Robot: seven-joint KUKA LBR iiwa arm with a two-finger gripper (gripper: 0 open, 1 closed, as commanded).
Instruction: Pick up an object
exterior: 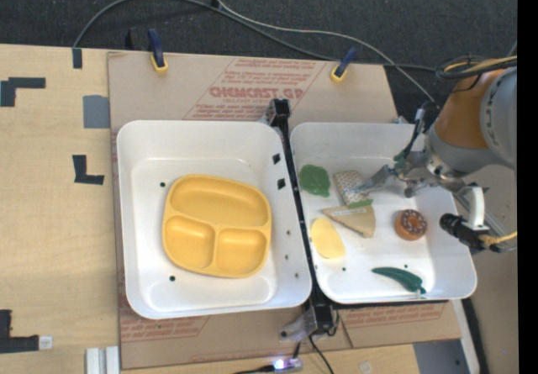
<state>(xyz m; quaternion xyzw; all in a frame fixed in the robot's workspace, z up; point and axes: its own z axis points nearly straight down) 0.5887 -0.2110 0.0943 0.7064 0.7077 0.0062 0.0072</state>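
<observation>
Bench, seen from above: two shallow white bins side by side on a cardboard sheet [252,86] held by two yellow-tipped clamps [156,57] at its far edge.

Left bin [134,221]: one yellow divided plate [218,224] with three compartments, lying flat near the middle.

Right bin [336,137], contents:
- Green rounded piece [315,180], near the bin's left wall, far side.
- Speckled pale block [348,186], just beside the green piece on its right.
- Tan wedge [354,218], flat, just in front of the speckled block.
- Pale yellow oval [327,239], in front of the wedge and to its left, close to the left wall.
- Small round brown piece [411,224], right of the wedge, apart from it.
- Dark green pepper-shaped piece [401,278], lying along the near wall, well apart from the others.

Arm [483,116]: grey with orange band, entering from the right over the right bin's far right corner, wrist tilted toward the left.

Gripper [363,189]: reaches low over the bin, its tip at the right edge of the speckled block and just above the wedge. The jaw state cannot be told; the tip blends with the objects beneath, and nothing is visibly lifted.

Black cables [252,23] run across the dark floor behind the bench.
</observation>
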